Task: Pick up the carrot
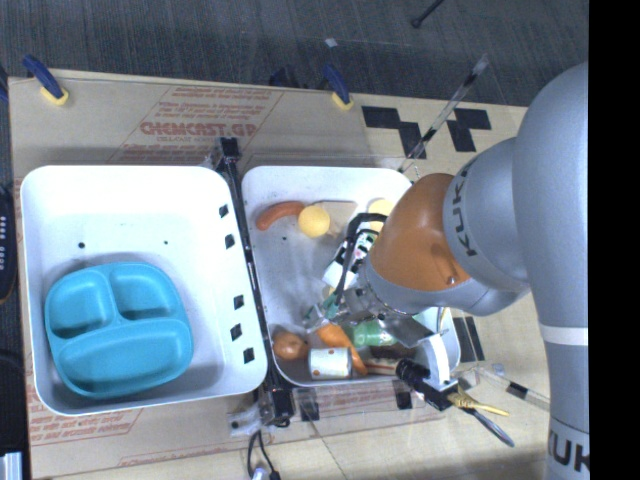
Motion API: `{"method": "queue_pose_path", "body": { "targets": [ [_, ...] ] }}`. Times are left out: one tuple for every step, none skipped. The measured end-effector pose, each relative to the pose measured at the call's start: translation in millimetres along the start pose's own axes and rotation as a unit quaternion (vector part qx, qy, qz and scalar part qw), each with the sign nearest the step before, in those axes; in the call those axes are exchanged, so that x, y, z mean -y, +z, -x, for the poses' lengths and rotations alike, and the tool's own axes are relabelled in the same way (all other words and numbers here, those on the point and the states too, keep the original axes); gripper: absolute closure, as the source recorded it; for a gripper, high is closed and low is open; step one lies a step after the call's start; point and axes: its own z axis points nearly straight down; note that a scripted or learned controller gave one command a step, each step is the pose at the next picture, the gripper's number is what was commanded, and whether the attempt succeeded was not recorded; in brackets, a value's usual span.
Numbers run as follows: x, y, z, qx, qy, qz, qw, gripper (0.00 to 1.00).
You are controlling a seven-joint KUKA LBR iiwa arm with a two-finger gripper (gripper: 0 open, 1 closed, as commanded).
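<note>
Carrot [333, 336] sits in the lower part of the right bin [290, 268], near the bottom wall, short orange piece partly hidden under the wrist. Long axis looks roughly left-right across the frame, slightly tilted; which end is the tip, can't tell. White cylinder-like item [328, 364] just below it, touching or nearly so. Brownish round item [289, 345] just left of it. Green thing [372, 335] just right. Gripper [335, 303] hangs over the lower middle of the right bin, just above the carrot; open or closed, can't tell, mostly blocked by the arm. Sausage [279, 213] and yellow ball [314, 221] sit toward the bin's top. Blue tray [115, 333] lies lower left in the left bin [120, 198].
</note>
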Motion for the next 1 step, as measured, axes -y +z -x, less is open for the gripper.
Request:
{"method": "queue_pose_path", "body": {
  "targets": [
    [-11.1,-109.3,-53.4,0.0,0.042,0.003,0.9991,1.0]
  ]
}}
